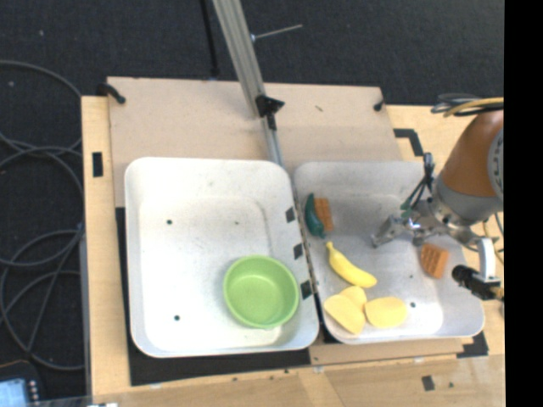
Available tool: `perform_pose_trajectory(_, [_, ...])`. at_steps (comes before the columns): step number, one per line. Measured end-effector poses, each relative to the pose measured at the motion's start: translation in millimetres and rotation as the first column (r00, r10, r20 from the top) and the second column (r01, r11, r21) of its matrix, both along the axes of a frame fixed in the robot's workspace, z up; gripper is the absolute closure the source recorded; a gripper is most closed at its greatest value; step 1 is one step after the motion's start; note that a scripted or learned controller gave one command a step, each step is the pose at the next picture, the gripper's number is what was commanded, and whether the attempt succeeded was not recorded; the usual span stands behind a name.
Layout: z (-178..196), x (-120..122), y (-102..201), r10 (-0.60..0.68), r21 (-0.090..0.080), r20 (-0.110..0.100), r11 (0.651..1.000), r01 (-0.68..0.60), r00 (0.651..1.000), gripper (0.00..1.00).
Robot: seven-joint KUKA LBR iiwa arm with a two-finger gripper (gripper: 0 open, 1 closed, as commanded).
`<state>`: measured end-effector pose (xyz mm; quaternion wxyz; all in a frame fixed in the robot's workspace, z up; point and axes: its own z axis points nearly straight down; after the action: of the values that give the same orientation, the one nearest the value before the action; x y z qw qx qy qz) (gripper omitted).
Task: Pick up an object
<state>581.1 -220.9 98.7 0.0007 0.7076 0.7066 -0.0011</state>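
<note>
item: objects for picking, right bin [339,185]. a banana [349,266] lies slantwise near the bin's middle; two pale yellow pieces [366,311] sit just below it, touching one another, near the front wall. a green-and-orange piece [319,214] rests against the left wall. a small orange block [433,259] lies toward the right side, just beside my wrist.

item: my jaws [392,229]. low over the bare floor of the right bin, between the banana and the orange block, pointing left. whether they stand wide or narrow i cannot tell; the tips are too small and blurred. nothing is seen between them.

item: step in hand, as i judge it. approach, with no object yet gripped. the next move calls for choosing one target, most likely the banana or the orange block, centring over it, then descending and closing.

item: my arm. reaches in from the right, orange band [471,161] above the wrist, bent steeply down into the bin.

item: left bin [170,185], holding a green bowl [261,291] near its front right corner. both bins rest on the worktop [212,108].
</note>
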Motion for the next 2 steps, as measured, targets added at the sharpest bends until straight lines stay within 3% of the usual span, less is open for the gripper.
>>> perform_pose_trajectory(1, [14.1, 1.5, -1.0, -0.003, -0.001, 0.006, 1.0, 0.003, 1.0, 1.0])
perform_pose_trajectory(2, [68.1, 7.5, 7.1, 0.005, 0.0, 0.007, 1.0, -0.005, 1.0, 1.0])
